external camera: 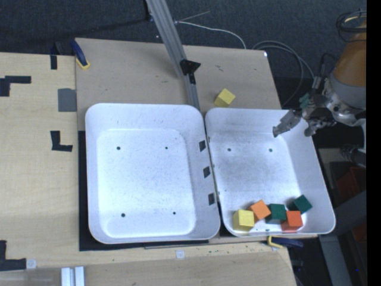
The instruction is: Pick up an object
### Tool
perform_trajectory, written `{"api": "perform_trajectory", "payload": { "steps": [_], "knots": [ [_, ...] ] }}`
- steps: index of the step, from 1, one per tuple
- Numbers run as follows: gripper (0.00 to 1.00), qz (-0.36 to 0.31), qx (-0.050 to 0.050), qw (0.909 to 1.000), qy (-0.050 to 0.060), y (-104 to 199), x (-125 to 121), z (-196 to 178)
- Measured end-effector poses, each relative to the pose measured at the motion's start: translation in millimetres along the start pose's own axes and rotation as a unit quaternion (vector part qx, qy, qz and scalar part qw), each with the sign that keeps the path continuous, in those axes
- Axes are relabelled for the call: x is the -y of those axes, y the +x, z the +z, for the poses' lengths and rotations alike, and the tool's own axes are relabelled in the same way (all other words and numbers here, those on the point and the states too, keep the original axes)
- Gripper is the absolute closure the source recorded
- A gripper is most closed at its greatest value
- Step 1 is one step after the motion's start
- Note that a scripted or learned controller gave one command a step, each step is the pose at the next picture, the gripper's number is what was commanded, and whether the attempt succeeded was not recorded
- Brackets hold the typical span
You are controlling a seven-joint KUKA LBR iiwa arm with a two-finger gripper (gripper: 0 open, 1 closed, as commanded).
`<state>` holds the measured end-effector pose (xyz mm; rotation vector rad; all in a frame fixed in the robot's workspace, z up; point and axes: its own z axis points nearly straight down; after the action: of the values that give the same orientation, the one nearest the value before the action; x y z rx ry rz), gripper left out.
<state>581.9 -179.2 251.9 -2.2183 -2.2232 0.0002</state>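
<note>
Coloured blocks (271,213), clustered, right bin's (309,159) near corner

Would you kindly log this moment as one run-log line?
gripper: open, nothing held, over right bin's far right edge | blocks: clustered at near edge | yellow block: on bench

Pale matt wood-look bench (137,70); smooth white plastic bins, left (95,159) and right (309,177), both finely speckled with dark scuffs; dull grey metal rail (166,25); matt blocks, yellow (243,219), orange (260,209), green (277,211).
</note>
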Motion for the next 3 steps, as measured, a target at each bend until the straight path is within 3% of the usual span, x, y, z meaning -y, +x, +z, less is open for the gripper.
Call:
{"api": "perform_trajectory", "payload": {
  "steps": [1, 2, 3],
  "knots": [
    [0.0, -0.004, -0.001, 1.0, 0.0, 80.9, -34.8, 20.0],
    [0.0, -0.002, 0.0, 1.0, -0.003, 109.2, -46.7, -46.3],
    [0.0, -0.002, 0.0, 1.0, 0.002, 158.9, -60.9, -8.7]
  ]
}}
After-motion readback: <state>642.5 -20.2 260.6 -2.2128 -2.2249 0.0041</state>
